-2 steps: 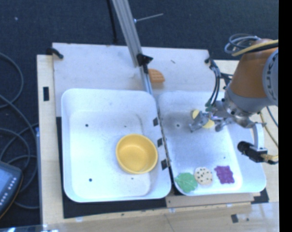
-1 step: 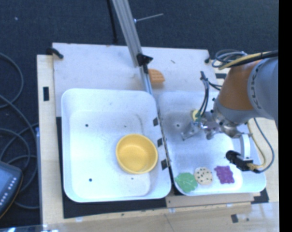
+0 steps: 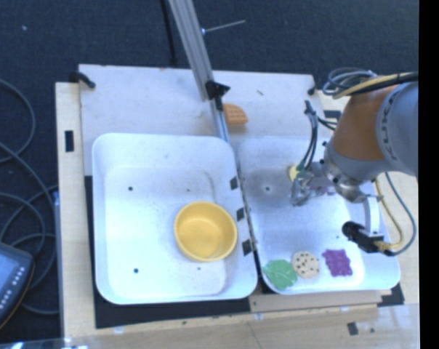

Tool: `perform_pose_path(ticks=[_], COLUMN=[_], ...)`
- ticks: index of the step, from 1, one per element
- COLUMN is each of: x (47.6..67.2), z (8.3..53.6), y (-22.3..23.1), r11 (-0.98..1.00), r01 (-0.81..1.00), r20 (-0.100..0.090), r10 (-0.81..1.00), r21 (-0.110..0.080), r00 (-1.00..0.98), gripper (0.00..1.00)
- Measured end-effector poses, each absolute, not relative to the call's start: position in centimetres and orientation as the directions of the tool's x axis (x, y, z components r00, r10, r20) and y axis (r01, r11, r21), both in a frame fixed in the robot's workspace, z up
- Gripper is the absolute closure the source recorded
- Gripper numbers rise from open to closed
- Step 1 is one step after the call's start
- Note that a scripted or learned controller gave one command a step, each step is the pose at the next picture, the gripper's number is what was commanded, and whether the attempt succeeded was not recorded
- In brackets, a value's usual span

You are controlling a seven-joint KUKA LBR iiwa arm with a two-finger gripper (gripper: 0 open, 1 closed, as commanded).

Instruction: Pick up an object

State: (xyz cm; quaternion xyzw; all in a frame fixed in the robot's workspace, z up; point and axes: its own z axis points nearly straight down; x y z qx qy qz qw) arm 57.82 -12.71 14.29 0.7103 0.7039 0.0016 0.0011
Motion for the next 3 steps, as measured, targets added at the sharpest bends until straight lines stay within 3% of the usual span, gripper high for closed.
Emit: perform_pose_path(ticks=[3], x=[57.6], z=[30.1], y=[-13.8], r11=[0.004], r01=[1.000], r20=[-0.001], r10=[1.000], r21=[0.007], r00=[-0.004], gripper=[1.00])
